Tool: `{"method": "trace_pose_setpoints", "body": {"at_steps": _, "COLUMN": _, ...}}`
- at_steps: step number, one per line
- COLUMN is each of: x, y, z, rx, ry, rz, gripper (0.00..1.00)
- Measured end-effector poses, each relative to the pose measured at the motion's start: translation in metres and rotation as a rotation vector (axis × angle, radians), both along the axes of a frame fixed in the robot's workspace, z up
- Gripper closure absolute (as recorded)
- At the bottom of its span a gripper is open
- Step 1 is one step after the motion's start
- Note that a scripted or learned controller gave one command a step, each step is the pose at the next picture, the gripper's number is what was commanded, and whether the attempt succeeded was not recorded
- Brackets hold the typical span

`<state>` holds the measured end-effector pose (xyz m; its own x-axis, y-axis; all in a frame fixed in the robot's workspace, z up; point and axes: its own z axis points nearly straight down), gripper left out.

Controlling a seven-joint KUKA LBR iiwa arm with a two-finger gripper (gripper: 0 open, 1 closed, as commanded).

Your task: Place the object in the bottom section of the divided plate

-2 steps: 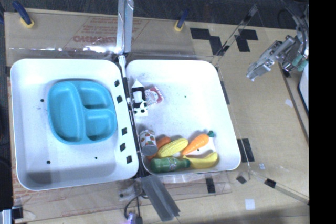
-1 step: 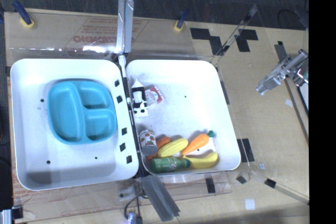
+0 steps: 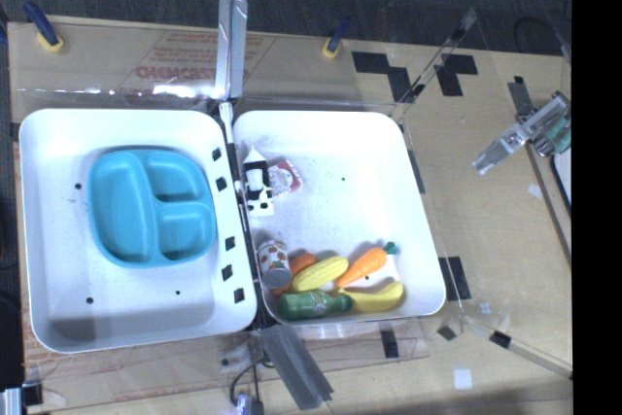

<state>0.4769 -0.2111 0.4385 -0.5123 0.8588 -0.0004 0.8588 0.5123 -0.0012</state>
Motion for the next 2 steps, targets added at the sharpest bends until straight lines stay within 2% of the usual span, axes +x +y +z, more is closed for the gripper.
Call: {"method": "trace_pose_setpoints", "body": {"at_steps": 2, "x": 0.000, "y": 0.000, "z": -0.040, "rx": 0.000, "ry": 0.000, "rz": -0.152, "gripper": 1.00}}
